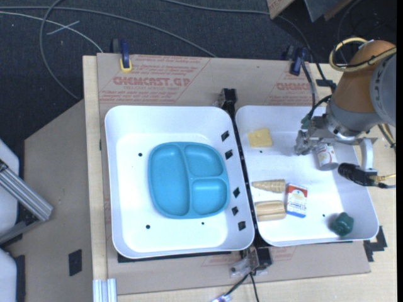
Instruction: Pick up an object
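Two white bins sat side by side: left bin [119,168] held a blue divided plate [187,179]; right bin [277,115] held yellow sponge [259,138], tan cone [268,185], wooden block [271,210], red-white box [296,201], green lump [342,224]. Gripper [308,142] hovered over the right bin's far side; finger state unreadable.

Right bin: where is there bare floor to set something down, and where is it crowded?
In the right bin, bare floor lies between the yellow sponge piece above and the cone below, and between the small box and the green object. The upper right is crowded: the pincer sits beside a small can.
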You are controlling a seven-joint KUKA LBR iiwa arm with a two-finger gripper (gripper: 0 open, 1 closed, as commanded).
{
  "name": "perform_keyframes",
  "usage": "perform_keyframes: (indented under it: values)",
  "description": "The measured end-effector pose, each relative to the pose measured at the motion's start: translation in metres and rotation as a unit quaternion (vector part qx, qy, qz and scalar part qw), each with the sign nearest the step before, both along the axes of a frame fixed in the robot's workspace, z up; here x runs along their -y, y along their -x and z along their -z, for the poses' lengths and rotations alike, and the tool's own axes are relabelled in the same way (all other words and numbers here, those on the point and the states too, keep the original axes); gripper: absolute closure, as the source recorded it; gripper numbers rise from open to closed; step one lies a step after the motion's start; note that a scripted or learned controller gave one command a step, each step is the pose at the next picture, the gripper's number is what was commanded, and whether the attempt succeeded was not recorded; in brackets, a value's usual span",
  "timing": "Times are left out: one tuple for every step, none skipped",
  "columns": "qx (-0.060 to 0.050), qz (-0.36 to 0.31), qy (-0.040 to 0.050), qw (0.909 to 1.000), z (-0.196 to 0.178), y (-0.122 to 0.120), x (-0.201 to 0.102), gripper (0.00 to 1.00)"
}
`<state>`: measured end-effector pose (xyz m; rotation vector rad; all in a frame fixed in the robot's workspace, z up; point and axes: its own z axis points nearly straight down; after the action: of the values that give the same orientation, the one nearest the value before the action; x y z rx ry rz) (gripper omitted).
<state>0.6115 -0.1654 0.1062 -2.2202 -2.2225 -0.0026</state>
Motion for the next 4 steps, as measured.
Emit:
perform_keyframes:
  values:
    - [0.002,0.000,0.0011,1.0000,-0.057,0.008,-0.002,1.00]
    - [0.004,-0.001,0.0014,1.0000,-0.117,0.006,-0.011,1.00]
    - [0.001,0.000,0.0009,1.0000,-0.132,0.005,-0.011,1.00]
    - [-0.001,-0.003,-0.0009,1.0000,-0.126,-0.001,-0.075,1.00]
